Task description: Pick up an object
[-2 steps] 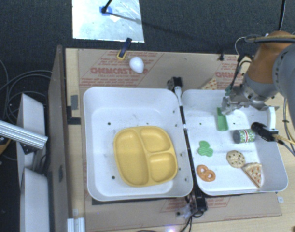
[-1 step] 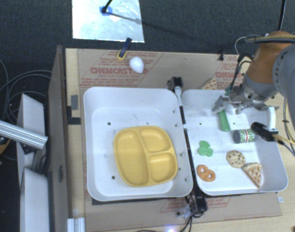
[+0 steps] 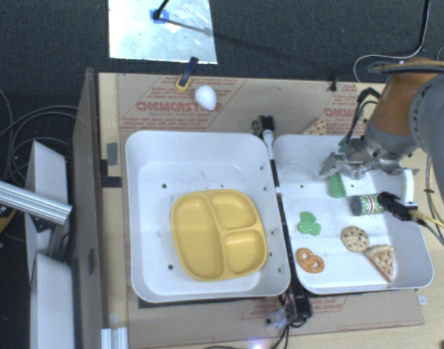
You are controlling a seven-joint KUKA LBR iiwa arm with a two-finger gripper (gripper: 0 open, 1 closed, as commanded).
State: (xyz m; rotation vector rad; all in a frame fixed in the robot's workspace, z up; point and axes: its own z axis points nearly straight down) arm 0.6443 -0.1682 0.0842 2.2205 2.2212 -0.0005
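The left shallow white plastic bin (image 3: 145,217) holds a yellow three-compartment plate (image 3: 219,233). In the right white bin (image 3: 414,264), the claw (image 3: 343,167) sits above a green cylindrical object (image 3: 337,185); whether it is gripping cannot be told. Nearby lie a green-banded can (image 3: 367,205), pizza slice (image 3: 381,259), cookie (image 3: 354,238), pretzel (image 3: 309,260) and green leaf-shaped piece (image 3: 308,224).

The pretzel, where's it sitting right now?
The pretzel lies in the right bin, near its front-left corner, below the green broccoli piece and left of the cookie.
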